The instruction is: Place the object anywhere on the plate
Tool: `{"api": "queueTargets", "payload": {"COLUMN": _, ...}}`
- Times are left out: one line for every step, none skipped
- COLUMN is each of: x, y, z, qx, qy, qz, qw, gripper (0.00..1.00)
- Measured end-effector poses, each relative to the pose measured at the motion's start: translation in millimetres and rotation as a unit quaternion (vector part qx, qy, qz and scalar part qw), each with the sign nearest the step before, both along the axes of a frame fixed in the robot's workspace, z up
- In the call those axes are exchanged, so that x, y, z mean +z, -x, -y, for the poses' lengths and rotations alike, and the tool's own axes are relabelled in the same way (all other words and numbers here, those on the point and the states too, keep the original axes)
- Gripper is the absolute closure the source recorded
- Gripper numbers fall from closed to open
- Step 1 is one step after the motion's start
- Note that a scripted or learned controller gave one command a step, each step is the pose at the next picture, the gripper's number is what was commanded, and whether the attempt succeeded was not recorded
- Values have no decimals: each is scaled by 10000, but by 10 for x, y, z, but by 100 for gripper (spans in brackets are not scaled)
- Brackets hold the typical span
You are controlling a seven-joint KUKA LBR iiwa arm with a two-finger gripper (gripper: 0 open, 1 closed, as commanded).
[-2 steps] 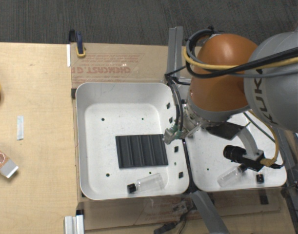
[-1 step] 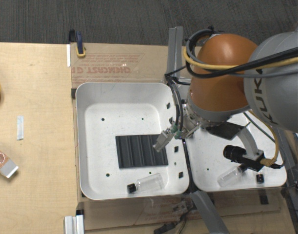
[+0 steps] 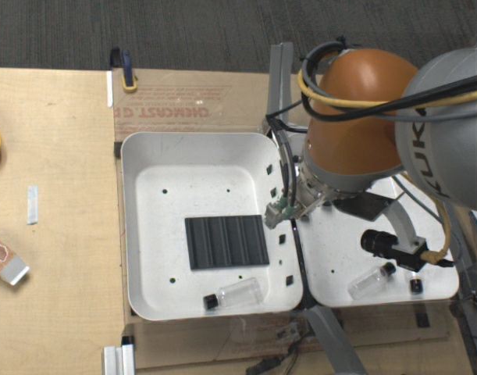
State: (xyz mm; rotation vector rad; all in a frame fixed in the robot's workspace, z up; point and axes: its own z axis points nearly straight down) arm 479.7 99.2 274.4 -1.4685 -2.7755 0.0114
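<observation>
A dark ribbed rectangular plate (image 3: 226, 241) lies flat in the middle of the left bin (image 3: 144, 209). A clear vial with a black cap (image 3: 235, 295) rests on its side near that bin's front edge, just below the plate. A second clear vial (image 3: 371, 281) lies in the right bin (image 3: 332, 272). My gripper (image 3: 280, 212) hangs under the orange wrist band (image 3: 355, 116), over the rim where the two bins meet and beside the plate's upper right corner. The wrist hides most of the gripper.
A black cylindrical part with a yellow cable (image 3: 388, 246) sits over the right bin. A small black cap (image 3: 415, 286) lies near that bin's front right. On the wooden bench to the left are a small grey strip (image 3: 32, 205) and a wrapped item (image 3: 5, 261).
</observation>
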Motion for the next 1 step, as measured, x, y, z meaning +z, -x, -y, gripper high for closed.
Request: {"api": "queueTargets", "payload": {"x": -556, "y": 22, "z": -254, "qx": 636, "qy": -21, "qz": 3, "qw": 9980, "gripper": 100}}
